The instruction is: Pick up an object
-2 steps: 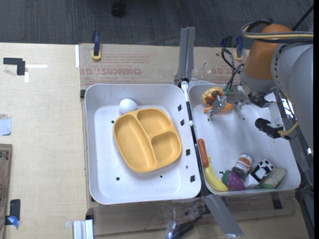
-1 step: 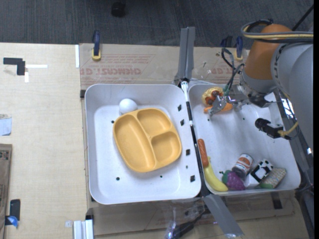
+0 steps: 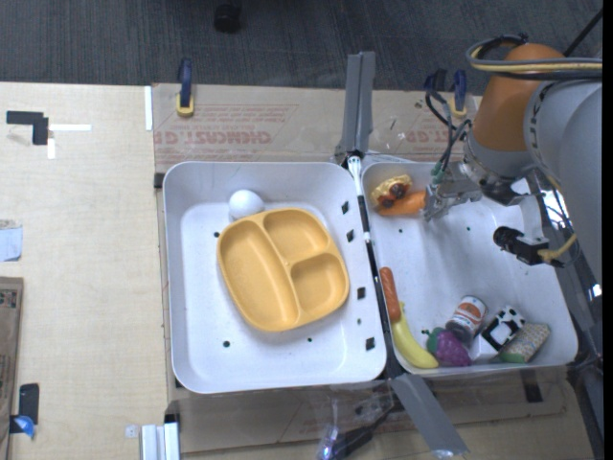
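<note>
- Gripper (image 3: 433, 204) is seen in the upper part of the right bin (image 3: 479, 257), hanging from the grey arm (image 3: 565, 132) with its orange band; whether it is released or clenched cannot be told, and nothing is seen held by it.
- Nearest the viewer, in the lower right of the frame, a crowded cluster is seen: a banana (image 3: 410, 343), a purple object (image 3: 452, 348), a small can (image 3: 466, 314) with a red label, a black-and-white toy (image 3: 503, 326) and a tan object (image 3: 527, 343). A grasp here could be judged risky, since neighbours are touching and one might be nudged or two caught at once.
- A red sausage-shaped object (image 3: 388, 291) lies against the bin's left wall; fingers could be blocked by that wall.
- Just left of the gripper, an orange carrot (image 3: 410, 202) touches a brown-and-yellow object (image 3: 392, 189). This is judged the likeliest target; it could be pushed into the corner or slip.
- In the left bin (image 3: 182, 276), a yellow divided plate (image 3: 283, 268) and a white ball (image 3: 245, 201) are seen.
- Farthest, reversed red lettering on the cardboard (image 3: 259, 127) is seen; it cannot be read with confidence. The can's label is too small to read.
</note>
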Motion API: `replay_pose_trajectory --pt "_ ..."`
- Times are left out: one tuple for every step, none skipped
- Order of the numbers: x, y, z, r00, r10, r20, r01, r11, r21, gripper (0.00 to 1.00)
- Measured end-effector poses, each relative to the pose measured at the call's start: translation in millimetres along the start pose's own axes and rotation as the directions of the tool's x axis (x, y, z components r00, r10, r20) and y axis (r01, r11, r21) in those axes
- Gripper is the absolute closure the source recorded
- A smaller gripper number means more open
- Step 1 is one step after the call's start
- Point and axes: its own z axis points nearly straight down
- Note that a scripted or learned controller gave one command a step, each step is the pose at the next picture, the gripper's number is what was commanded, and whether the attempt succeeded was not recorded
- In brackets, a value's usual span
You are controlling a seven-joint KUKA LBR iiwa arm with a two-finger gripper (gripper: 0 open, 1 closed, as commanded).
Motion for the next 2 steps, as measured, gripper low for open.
replay_pose_trajectory --pt "0.1 0.1 -0.1 1.0 -0.001 0.0 0.001 1.0 0.0 0.0" --pt "1.5 4.5 4.5 1.0 -0.016 0.002 0.016 1.0 -0.011 0.0"
